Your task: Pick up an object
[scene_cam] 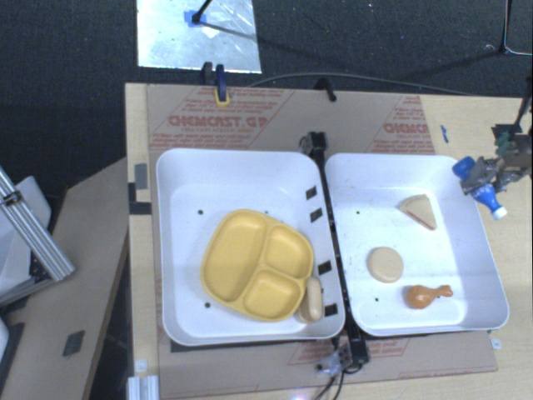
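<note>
Pickup not begun. Gripper [491,192], blue-tipped, sits at right bin's [491,302] outer rim; cannot tell its state. Pale wedge-shaped toy slice [419,211] lies nearest, just inward; round tan disc [385,264] and orange drumstick toy [425,295] farther inward, untouched. Approach, grasp, lift remain.

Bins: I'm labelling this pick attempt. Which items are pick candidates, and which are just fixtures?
Pick candidates: wedge slice, round biscuit, drumstick, bread roll, yellow divided tray.

Fixtures: left bin, right bin, cardboard sheet, foil sheet.
</note>
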`<state>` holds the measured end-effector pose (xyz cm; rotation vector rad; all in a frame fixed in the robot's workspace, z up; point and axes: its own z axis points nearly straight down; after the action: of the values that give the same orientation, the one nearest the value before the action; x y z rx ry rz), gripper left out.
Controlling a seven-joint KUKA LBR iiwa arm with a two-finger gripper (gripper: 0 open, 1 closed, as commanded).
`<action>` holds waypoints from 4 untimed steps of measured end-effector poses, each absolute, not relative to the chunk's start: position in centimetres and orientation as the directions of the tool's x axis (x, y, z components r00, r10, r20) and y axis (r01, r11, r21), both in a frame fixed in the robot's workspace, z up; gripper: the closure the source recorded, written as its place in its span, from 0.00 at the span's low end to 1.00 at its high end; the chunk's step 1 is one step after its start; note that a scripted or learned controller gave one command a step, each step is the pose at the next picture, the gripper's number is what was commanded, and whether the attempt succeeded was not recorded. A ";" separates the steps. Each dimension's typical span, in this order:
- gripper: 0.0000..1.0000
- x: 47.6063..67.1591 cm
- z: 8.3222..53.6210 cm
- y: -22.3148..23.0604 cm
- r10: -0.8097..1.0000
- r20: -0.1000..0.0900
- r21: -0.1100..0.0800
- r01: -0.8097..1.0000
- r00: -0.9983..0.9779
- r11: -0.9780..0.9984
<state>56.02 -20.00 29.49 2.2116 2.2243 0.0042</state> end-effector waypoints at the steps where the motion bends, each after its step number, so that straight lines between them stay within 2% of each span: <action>1: 1.00 57.1 27.7 -15.3 1.000 0.000 0.002 1.000 -0.008 0.008; 4: 1.00 60.3 24.6 1.2 1.000 0.002 0.001 1.000 -0.009 0.009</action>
<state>60.27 1.18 24.58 2.2115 2.2318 0.0030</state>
